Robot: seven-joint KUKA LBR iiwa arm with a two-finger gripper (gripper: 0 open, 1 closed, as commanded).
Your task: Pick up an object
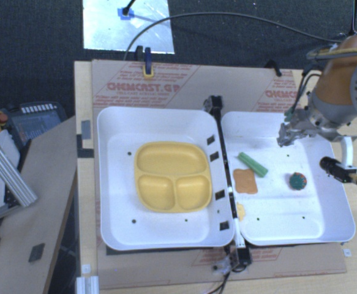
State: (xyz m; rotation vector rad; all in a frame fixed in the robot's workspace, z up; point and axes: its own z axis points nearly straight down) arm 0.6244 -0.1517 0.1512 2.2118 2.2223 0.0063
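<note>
1. The robot's jaws [286, 135] hang over the far part of the right bin [334, 222], low above its white floor; how far apart they stand cannot be made out from this slanted camera, and nothing is visibly held between them.
2. Nearest candidate for the pick is a green stick [252, 164], a short smooth bar lying diagonally, just toward the camera and to the left of the jaws.
3. Touching or almost touching its lower end lies an orange slab [245, 180], flat and matte with rounded corners. A small dark-green ball [297, 180], rough-looking, sits apart to the right.
4. A pale yellow scrap [240, 211] rests by the divider between the bins.
5. The left bin [114, 225] carries a yellow tray [171, 176], glossy moulded plastic with three compartments.
6. Likely trouble: the thin slab offers little edge to grip and could slide on the slick floor; a descent on the stick may nudge its neighbour; the ball could roll away from closing jaws.
7. Both bins sit on a cardboard sheet [184, 81] covering the tabletop.
</note>
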